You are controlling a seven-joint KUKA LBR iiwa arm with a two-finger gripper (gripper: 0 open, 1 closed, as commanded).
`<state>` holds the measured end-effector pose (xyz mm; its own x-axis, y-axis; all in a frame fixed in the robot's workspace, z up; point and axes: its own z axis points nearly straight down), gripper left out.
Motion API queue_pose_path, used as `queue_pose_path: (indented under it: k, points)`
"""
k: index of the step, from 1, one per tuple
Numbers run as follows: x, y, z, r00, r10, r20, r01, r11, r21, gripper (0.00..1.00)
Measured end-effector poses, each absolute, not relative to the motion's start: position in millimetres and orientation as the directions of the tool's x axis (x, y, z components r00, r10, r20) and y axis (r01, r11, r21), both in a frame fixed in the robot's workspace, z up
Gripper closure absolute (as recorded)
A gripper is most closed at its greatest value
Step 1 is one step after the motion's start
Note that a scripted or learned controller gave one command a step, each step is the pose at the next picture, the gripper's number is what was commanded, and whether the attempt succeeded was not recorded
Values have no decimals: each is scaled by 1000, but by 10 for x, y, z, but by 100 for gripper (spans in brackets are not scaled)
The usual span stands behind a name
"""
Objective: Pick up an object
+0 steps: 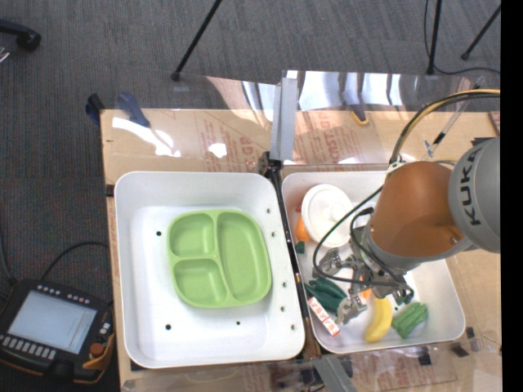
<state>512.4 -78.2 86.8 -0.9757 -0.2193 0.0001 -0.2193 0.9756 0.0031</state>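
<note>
The right bin (454,302) holds several small items. A yellow banana (379,319) lies near its front edge, with a light green toy vegetable (411,318) just to its right. Further left are a dark green piece (324,291) and a red-and-white packet (324,317). A white round dish (325,211) sits at the back left, with a small orange item (300,232) beside it. My gripper (353,288) hangs low over the bin's middle, just above and left of the banana, under the arm's orange band (417,211). The arm hides the bin's centre.
The left bin (131,243) holds a light green divided plate (219,258). A metal post (283,121) stands behind the wall between the bins. A teach pendant (53,325) lies on the floor at the lower left, and tripod legs (200,31) stand behind the bench.
</note>
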Motion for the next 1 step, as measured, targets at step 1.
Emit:
queue_pose_path:
  k: [1]
  points:
    - [5135,-784,969,-975,-223,-2,-223,975,0,100]
